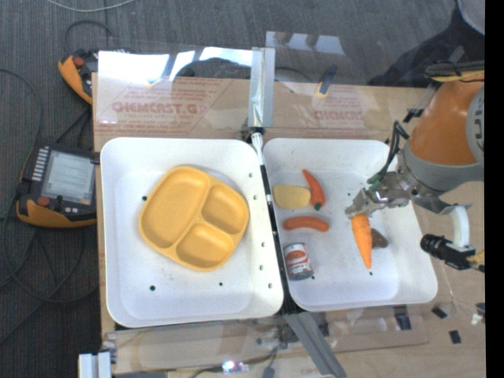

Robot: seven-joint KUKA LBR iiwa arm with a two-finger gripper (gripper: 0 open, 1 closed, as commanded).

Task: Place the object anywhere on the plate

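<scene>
A yellow plate [195, 216] with three compartments sits tilted in the left bin. The carrot [361, 239] lies in the right bin, its thick end just under the gripper.

Grey arm [449, 144] reaches in from right, gripper [370, 199] lowered.

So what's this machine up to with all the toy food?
A robot arm reaches in from the right, its gripper low over the right bin, just above the top end of a toy carrot. Nothing is visibly held yet. Also in that bin are a red pepper, a pale yellow piece, a sausage and a small can. The yellow divided plate, where an item should end up, sits in the left bin with no food on it.
</scene>
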